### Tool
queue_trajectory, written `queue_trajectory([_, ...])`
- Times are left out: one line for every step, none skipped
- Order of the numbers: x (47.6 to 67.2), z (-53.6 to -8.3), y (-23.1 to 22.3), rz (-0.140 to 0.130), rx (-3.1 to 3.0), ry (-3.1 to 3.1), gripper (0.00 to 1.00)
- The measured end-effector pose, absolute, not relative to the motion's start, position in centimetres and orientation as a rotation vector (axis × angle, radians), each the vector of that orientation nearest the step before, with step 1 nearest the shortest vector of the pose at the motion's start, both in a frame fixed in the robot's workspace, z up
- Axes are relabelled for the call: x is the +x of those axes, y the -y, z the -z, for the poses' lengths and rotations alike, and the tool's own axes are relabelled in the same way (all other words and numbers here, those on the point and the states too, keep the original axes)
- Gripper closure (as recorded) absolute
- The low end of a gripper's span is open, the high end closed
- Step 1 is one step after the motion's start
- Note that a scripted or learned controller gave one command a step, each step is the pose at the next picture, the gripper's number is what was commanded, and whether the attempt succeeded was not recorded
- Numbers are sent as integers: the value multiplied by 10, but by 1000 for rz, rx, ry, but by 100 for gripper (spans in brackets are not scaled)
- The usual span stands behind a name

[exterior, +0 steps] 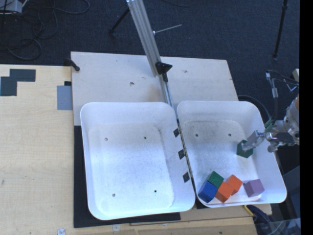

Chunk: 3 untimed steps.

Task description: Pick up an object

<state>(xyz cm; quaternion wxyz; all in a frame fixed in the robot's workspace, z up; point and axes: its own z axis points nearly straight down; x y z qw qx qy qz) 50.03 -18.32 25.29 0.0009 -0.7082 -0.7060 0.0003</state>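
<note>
While the arm is cut off at right, the gripper (246,148) clasps a dark green block (243,149) (partly hidden) — over the right bin (266,124)

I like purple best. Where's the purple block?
The purple block lies in the right bin, at its near right corner, just right of the orange block.

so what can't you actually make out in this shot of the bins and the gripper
- Two-finger gripper, camera view: small and blurred, so whether its fingers grip the dark green block at its tip cannot be told.
- Grey arm: cut off by the right edge.
- Blue cube: partly hidden behind the bin's white front rim.
- Small green cube: lower part covered by the blue cube and orange block.
</note>
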Motion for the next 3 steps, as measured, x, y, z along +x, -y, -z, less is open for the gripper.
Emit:
queue_trajectory([566,-157,209,-6,-2215,2220,0])
queue_trajectory([562,-161,209,-4,-2218,2220,0])
queue_trajectory([538,-190,209,-1,-2219,2221,0])
